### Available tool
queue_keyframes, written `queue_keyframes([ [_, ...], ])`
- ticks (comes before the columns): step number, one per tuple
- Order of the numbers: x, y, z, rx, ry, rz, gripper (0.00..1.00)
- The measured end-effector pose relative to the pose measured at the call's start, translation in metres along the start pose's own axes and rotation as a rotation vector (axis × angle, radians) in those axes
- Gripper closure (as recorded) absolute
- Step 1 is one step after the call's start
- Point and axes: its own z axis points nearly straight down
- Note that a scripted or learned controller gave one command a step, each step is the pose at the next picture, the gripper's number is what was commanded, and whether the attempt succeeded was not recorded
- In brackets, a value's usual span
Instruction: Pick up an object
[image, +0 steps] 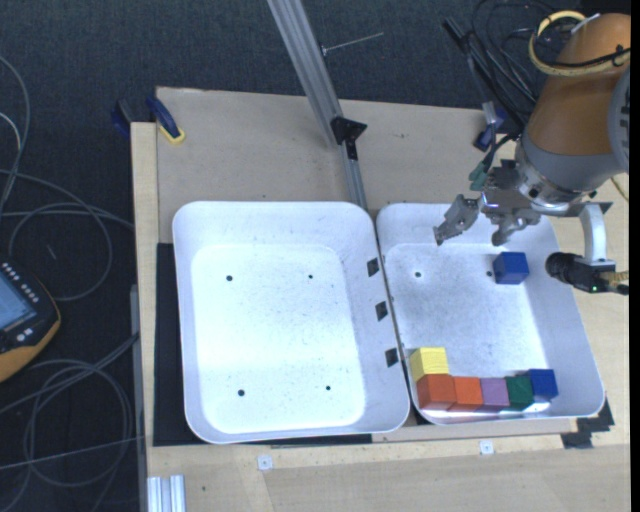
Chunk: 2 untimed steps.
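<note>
Tool (472, 229) spread, ungripped, above right bin (455, 300).
Blue cube (511, 267) just right of tool, sits square; bare floor around, far wall close.

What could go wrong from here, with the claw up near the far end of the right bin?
1. The claw, fingers spread, hangs to the left of the lone blue cube; coming straight down it would likely close on nothing.
2. The other cubes, from the yellow cube along the row, sit packed against the right bin's near wall, leaving little room for fingers.
3. The claw is close to the bin's far rim, so a careless descent might clip it.
</note>
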Motion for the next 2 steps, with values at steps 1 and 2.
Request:
queue_keyframes([
  [1,0.042,0.051,-0.001,-0.002,0.000,-0.001,0.00],
  [2,0.108,0.087,-0.140,-0.010,0.000,-0.001,0.00],
])
